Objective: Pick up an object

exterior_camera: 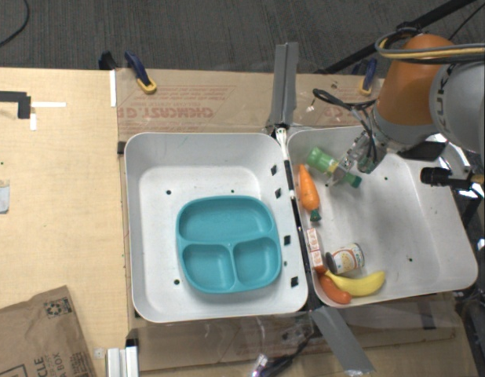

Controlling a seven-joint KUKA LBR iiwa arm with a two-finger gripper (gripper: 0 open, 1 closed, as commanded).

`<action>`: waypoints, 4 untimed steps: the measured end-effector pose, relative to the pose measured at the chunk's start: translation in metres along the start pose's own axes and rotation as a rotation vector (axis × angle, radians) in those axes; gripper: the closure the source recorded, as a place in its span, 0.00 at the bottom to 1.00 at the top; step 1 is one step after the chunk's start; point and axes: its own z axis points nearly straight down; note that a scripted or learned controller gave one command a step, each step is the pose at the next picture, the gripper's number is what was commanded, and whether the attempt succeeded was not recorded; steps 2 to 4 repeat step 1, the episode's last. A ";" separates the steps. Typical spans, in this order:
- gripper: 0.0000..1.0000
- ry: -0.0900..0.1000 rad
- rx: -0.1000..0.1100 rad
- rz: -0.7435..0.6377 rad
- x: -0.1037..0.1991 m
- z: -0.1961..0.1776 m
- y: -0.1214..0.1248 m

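Observation:
In the right bin (419, 234) a green bottle (322, 161) lies near the far left corner. My gripper (359, 162) hangs low just to its right, at the bottle's cap end, close to it or touching it. An orange carrot (308, 188) lies along the bin's left wall. Nearer the front are a small labelled can (347, 258), a yellow banana (359, 283) and an orange-red piece (331, 290) tucked under the banana. A thin red and white packet (313, 242) lies by the left wall.
The left bin (148, 210) holds a teal divided plate (227, 243). A metal divider post (285, 85) rises between the bins at the back. Cables (337, 100) run behind the right bin. A cardboard box (38, 332) sits at the bench's front left.

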 end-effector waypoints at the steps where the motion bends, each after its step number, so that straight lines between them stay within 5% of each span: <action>1: 1.00 0.018 0.012 0.125 0.035 -0.079 0.041; 4: 1.00 0.018 0.012 0.125 0.035 -0.079 0.041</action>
